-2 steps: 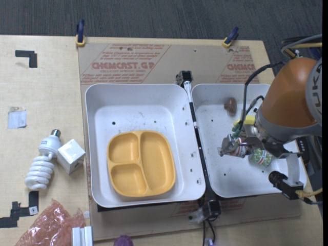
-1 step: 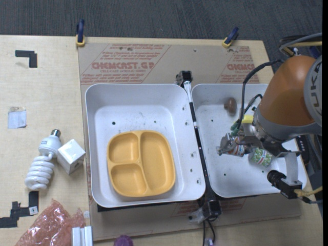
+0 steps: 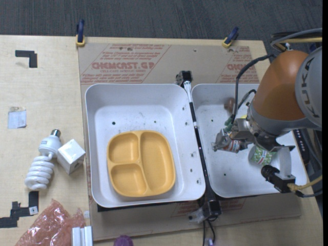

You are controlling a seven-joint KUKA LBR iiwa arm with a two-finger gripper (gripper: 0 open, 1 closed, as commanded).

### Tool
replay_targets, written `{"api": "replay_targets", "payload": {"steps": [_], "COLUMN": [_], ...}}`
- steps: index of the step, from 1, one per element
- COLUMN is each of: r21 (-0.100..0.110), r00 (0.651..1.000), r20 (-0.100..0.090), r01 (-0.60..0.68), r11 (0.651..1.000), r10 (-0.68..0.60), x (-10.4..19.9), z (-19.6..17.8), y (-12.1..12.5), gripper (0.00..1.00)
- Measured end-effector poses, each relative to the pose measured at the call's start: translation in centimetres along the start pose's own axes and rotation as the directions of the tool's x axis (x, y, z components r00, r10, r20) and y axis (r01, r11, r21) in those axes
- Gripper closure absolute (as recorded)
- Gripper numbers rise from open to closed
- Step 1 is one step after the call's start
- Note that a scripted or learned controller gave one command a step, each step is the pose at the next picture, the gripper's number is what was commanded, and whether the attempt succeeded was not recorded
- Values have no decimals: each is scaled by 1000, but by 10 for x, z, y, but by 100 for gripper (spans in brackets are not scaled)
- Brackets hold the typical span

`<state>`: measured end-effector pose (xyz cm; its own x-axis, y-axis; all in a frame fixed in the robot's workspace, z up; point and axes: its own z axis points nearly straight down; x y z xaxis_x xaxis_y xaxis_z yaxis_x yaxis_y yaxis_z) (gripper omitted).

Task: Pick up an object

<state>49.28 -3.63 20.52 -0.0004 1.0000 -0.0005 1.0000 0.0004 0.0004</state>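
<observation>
The arm's tool hangs low inside the right bin, apparently placed for a pick, right at a crumpled silvery object lying near the bin's middle; whether it grips that object I cannot tell.

Robotics lab test cell, not a home or shop: grey KUKA arm with an orange band and loose cabling reaches over two white bins sitting on a brown printed cardboard sheet that's clamped to the table with blue-and-yellow clips. Black tape corner marks on the light wood table and dark carpet behind it read as a fixed, calibrated workspace. Test props fit that too: yellow divided plate in the left bin, spiral light bulb, small white box and a red mesh bag off to the side.
</observation>
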Motion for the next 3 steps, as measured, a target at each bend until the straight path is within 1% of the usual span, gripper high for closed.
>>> {"api": "replay_targets", "payload": {"steps": [1, 2, 3], "r21": [0, 0, 0], "r00": [1000, 1000, 1000], "r20": [0, 0, 0], "r01": [-1, -1, -1], "r11": [1000, 1000, 1000], "r10": [1, 1, 1], "x": [0, 4, -4], "z": [-13, -9, -2], "y": [-14, -15, -8], "gripper": [100, 100, 100]}}
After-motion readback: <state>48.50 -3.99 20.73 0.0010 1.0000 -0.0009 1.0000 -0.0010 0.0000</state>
